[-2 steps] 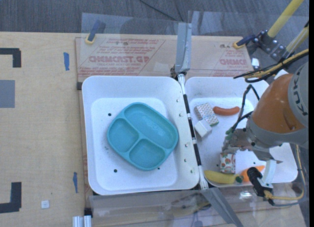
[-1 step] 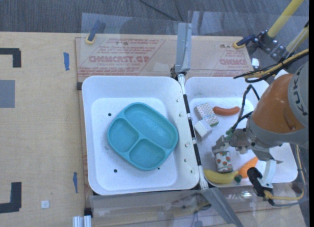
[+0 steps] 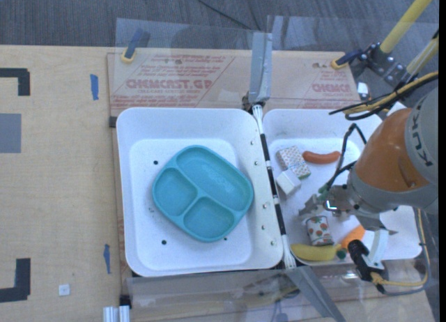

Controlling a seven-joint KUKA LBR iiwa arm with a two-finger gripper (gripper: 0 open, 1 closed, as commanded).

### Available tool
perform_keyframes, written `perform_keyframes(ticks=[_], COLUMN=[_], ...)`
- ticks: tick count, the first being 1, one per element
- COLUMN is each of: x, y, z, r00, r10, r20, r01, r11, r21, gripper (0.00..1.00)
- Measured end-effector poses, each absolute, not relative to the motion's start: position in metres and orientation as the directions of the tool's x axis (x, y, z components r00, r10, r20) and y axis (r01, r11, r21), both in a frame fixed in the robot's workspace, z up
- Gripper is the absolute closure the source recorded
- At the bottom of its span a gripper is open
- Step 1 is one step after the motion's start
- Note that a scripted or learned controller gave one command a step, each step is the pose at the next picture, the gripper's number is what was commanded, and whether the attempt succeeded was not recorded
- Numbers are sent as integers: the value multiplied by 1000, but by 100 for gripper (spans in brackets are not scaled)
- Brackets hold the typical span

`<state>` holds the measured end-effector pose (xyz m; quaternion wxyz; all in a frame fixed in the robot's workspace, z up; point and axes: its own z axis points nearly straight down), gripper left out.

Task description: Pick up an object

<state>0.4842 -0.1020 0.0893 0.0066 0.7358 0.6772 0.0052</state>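
The right bin [image 3: 279,122] holds several small items. An orange-red sausage [image 3: 322,156] lies at the back, with a patterned box [image 3: 293,159] and a white cube [image 3: 287,182] to its left. A small can with a fruit print [image 3: 318,230] stands near the front, a banana [image 3: 313,251] lies along the front wall, and an orange carrot-like piece [image 3: 353,233] is beside them. My gripper [image 3: 318,206] hangs low just behind the can, between it and the white cube. The arm's wrist covers the bin's right part. Nothing visibly sits in the gripper.
The left bin [image 3: 132,174] holds a teal divided plate [image 3: 203,192]. A ridge with bolts [image 3: 268,195] separates the bins. Cables and a yellow pole [image 3: 411,14] run at the back right. Wooden bench [image 3: 56,174] extends to the left.
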Motion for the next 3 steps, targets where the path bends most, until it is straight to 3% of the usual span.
perform_keyframes(ticks=[1, 2, 3], x=[485, 484, 483], y=[-105, -105, -112], z=[100, 99, 89], r00=[90, 90, -78], r10=[996, 996, 997], r20=[-1, -1, 3], r01=[996, 996, 997], r11=[-90, -90, 78], r21=[21, 18, 7], gripper=[100, 0, 0])
